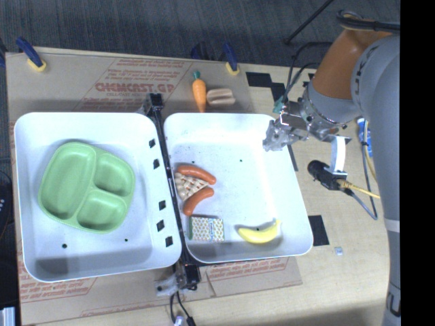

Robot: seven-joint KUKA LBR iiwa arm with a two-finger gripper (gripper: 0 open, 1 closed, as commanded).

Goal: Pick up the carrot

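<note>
The carrot point(198, 93), orange with a green top, lies on the cardboard behind the right bin point(231, 129), outside both bins. My gripper point(275, 138) hangs over the right bin's far right rim, well to the right of the carrot and apart from it. Nothing shows between its fingers.
A hot dog bun point(220, 98) lies right beside the carrot. The right bin holds two sausages point(197, 185), a waffle point(185, 183), a patterned packet point(206, 229) and a banana point(259, 233). The left bin point(41, 250) holds a green divided plate point(87, 185). Cables point(340, 178) lie right of the bins.
</note>
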